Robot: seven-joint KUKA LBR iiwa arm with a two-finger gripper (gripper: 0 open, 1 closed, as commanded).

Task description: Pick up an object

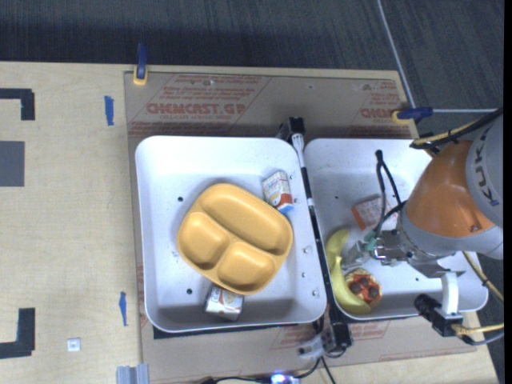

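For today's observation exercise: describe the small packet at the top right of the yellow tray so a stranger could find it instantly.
Start at the left white bin, which holds a yellow compartment tray. At the tray's upper right edge, near the divider between bins, lies a small packet. Unlike the crumpled packet below the tray, it shows orange and blue print.

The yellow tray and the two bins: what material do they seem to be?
Yellow tray: probably moulded plastic, smooth with a soft sheen and rounded compartments. Left bin and right bin: likely plastic or painted metal, white and slightly glossy with rounded corners; the look leaves it open.

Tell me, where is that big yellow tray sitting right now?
The yellow tray lies in the middle of the left bin, between a small carton above it and a packet below.
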